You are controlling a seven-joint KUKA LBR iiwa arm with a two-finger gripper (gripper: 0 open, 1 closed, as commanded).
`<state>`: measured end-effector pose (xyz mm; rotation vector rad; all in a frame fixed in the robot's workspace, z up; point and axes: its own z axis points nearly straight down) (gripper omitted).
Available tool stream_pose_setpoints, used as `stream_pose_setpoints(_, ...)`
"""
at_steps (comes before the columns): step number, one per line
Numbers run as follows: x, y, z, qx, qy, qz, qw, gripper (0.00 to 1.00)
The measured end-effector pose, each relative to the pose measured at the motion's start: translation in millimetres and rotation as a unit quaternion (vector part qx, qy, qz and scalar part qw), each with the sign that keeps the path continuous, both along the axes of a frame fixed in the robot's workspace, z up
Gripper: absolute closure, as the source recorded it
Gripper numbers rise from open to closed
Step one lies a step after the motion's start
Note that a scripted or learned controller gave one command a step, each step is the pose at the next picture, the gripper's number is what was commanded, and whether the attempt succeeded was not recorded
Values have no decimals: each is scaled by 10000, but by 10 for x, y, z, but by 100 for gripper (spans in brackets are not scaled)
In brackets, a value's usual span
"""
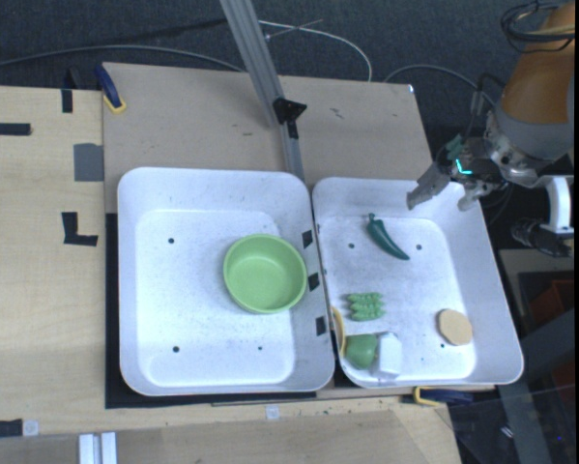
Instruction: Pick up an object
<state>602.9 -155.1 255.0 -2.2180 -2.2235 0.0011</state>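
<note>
My gripper (438, 201) hangs over the far right corner of the right bin (492, 288), its two fingers apart with nothing between them. A dark green pepper (388, 237) lies a short way in front and to the left of it. Further forward in the same bin lie a light green pea pod (364, 304), a tan round biscuit (454, 327), and a green lump (361, 349) beside a white piece (389, 354) in the near left corner. A green bowl (265, 274) sits in the left bin (144, 259).
A grey pole (255, 56) slants down from the top to the gap between the bins. The arm's orange and grey wrist (535, 95) stands at the right edge. Cables (318, 37) lie behind the bench.
</note>
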Motion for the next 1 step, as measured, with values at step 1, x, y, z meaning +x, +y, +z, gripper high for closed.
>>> stream_pose_setpoints(1, 49, 81, -501, -1, 25, -1, 10000, 0)
